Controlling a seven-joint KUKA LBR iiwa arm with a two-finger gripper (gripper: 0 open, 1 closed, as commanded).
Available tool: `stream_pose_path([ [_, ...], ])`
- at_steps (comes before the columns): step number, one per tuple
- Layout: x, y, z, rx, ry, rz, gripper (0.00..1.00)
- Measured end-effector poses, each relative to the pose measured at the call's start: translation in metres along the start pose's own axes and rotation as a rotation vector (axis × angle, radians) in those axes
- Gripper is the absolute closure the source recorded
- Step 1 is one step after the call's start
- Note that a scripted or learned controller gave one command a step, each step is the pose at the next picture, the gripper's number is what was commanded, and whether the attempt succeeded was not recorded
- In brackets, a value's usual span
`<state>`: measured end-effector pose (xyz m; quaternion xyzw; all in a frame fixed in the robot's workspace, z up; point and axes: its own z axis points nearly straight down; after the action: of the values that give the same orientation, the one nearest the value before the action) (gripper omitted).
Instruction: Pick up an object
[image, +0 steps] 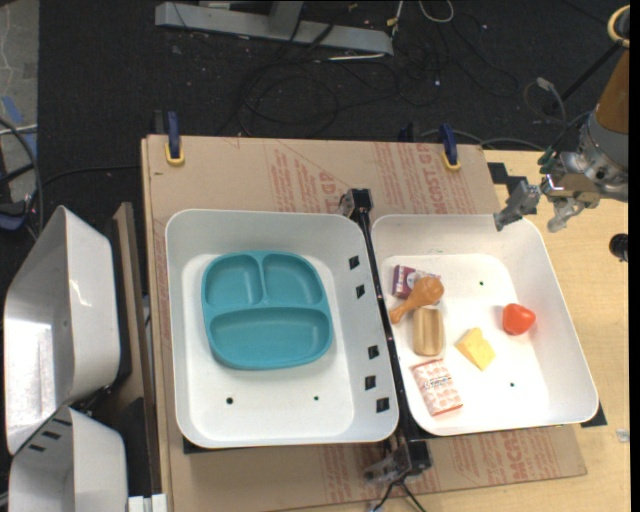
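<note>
A: Where does the hand (533, 208) stand?

B: At the upper right of the frame, above the top right corner of the right bin (560, 300). Its two fingers (512, 209) are spread fairly wide apart, and there is nothing between them. It touches none of the objects.

A: And what is there to pick?

B: All of it lies in the right bin. A red tomato-like piece (518, 318) sits alone toward the right. A yellow wedge (476, 349) lies just left of it and lower. Nearer the centre, a drumstick (417, 297), a tan cylinder (428, 330) and a small dark packet (403, 279) crowd together, and a red and white packet (437, 387) lies lower. The left bin (190, 400) holds a teal divided plate (267, 308).

A: Which would you go for?

B: The red piece, I think. It stands well apart from the rest and is nearest the hand. I would centre the fingers over it, keep them wide on the way down, and close only when they straddle it. It looks round and may roll, so a slow close seems wise.
</note>
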<state>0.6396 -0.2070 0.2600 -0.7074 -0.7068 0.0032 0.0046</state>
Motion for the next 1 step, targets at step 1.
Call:
stream_pose_path([
  [1,0.0006,0.0022,-0.0072,-0.011,-0.003,-0.003,0.00],
])
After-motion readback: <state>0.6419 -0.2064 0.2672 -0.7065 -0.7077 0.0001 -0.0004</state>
